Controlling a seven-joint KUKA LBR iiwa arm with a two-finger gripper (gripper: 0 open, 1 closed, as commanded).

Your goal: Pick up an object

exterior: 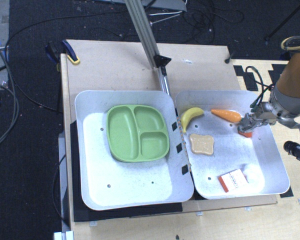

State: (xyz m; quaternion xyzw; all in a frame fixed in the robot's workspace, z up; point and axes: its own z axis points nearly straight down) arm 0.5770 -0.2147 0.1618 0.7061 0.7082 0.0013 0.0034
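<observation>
Gripper by the carrot

The gripper (pixel 248 125) is low in the right bin (pixel 270 169), just beside the carrot (pixel 226 115). A small red thing (pixel 246 133) sits under its tip. I cannot tell if it is gripped. A banana (pixel 191 117), toast (pixel 202 144) and a small box (pixel 232 180) lie nearby. The green plate (pixel 138 133) sits in the left bin (pixel 125 189).

No legible text, brand, number or sign was found anywhere in the camera view. The one item that appears to carry printing is the small red-and-white carton (pixel 233 180) lying in the right-hand bin (pixel 270 154), near its front edge (its white face shows faint marks, too small and blurred to read). The green divided plate (pixel 138 133) in the left-hand bin (pixel 95 179) bears no visible marking. The bench surface (pixel 115 64) behind the bins shows no label either.
</observation>
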